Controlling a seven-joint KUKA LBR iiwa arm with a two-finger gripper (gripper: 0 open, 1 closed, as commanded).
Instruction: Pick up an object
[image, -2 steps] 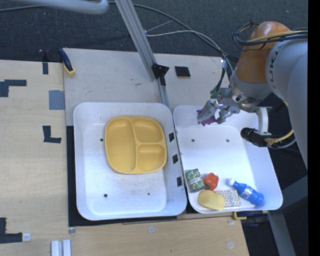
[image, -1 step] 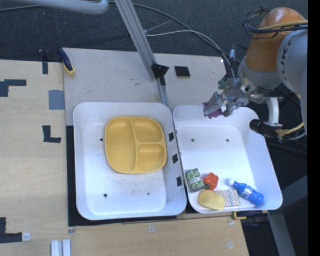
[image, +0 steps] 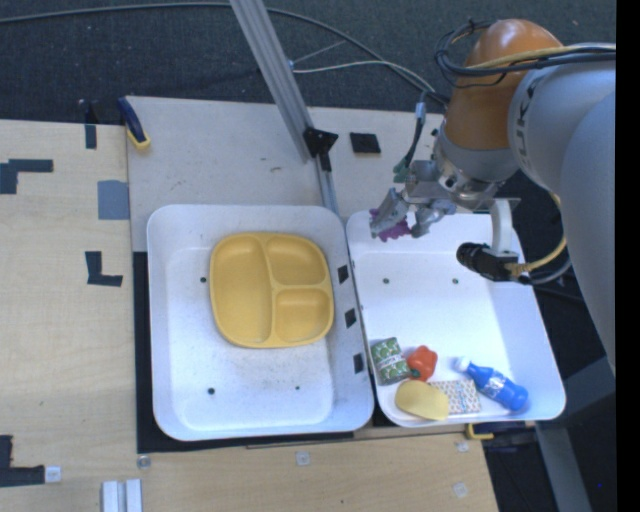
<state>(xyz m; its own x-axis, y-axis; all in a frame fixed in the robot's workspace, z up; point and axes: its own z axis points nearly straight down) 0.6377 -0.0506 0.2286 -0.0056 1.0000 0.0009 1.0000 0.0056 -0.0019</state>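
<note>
My gripper (image: 404, 220) hangs over the far left corner of the right bin (image: 440, 290), under the orange band of the arm. A small purple object (image: 392, 229) shows between its fingers, lifted a little above the bin floor. Loose items lie at the near end of that bin: a green packet (image: 388, 359), a red and orange piece (image: 423, 362), a yellow rounded object (image: 421, 400), a blue bottle (image: 496, 385) and a flat speckled pad (image: 461, 396).
The left bin (image: 180, 330) holds a yellow divided plate (image: 270, 290). A slanted metal pole (image: 285, 80) rises behind the bins. A black cable fitting (image: 485, 260) juts from the arm over the right bin's far right side.
</note>
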